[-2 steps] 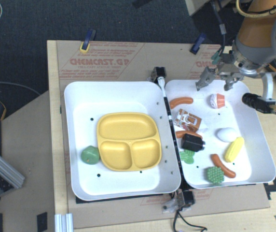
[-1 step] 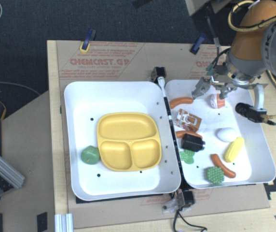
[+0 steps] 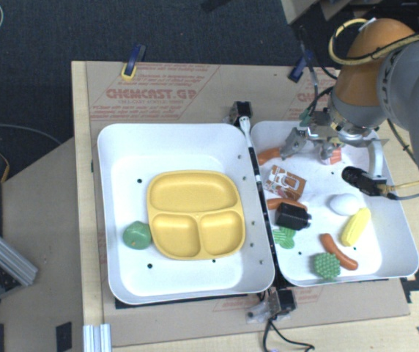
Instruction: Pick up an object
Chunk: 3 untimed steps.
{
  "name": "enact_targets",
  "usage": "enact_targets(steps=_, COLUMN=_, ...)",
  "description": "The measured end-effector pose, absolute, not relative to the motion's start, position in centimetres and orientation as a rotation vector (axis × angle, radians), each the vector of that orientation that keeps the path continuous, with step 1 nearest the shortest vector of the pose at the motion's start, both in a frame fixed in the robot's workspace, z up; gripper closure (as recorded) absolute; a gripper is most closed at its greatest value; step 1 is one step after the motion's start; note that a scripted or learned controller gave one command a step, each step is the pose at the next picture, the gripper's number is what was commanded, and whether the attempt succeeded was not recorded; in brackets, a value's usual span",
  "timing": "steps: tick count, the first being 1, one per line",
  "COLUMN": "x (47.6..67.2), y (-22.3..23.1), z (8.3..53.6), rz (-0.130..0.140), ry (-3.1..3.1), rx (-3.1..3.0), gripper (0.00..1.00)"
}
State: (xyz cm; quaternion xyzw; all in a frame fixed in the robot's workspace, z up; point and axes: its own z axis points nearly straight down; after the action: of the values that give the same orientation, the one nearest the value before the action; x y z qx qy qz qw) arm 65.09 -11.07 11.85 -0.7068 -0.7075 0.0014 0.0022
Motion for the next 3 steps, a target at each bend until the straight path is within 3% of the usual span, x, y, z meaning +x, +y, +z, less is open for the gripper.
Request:
enact_targets(steps=1, x=65.0, y=-11.0, z=8.2, rz=0.006, ry=-2.219, rx=-2.217, gripper=0.0)
enact_targets(steps=2, x=65.2, y=-11.0, z=9.6, rz=-0.001, ry=-2.222, rx=-2.221, gripper=1.0)
enact_targets(steps=3, x=65.1, y=-11.9, z=15.6, rz=-0.006, ry=-2.226, rx=-2.227, gripper=1.0)
